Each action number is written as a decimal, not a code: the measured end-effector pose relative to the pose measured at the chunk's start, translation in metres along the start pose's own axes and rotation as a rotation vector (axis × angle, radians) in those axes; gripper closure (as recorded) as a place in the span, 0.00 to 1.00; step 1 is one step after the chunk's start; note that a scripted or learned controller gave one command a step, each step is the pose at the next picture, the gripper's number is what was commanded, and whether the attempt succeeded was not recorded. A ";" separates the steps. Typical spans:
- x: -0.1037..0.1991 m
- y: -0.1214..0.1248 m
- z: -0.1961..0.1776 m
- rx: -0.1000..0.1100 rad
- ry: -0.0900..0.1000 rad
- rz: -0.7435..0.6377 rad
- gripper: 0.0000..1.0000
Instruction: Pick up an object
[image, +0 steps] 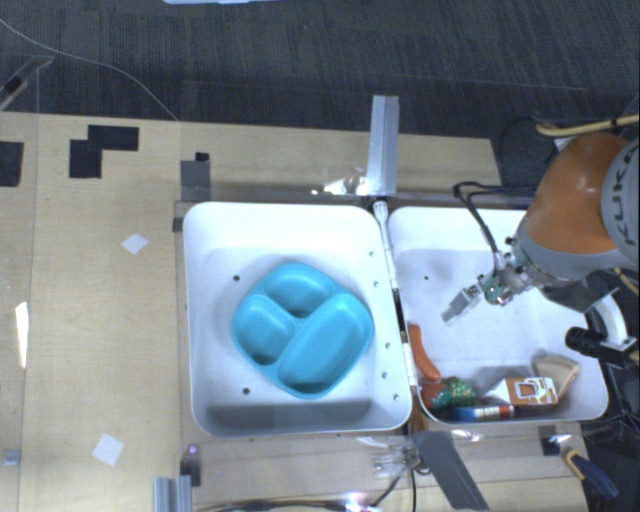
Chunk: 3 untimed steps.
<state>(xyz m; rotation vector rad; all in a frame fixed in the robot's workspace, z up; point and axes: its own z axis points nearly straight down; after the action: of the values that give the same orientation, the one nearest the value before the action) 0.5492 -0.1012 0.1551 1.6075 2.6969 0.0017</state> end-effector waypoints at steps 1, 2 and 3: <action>0.020 -0.053 0.066 -0.012 -0.006 0.000 0.00; -0.043 -0.068 0.066 -0.011 -0.009 -0.139 0.00; -0.033 -0.007 0.067 -0.010 -0.011 -0.384 0.00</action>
<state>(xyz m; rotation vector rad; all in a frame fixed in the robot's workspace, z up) 0.5591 -0.1331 0.0884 1.0581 2.9401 0.0056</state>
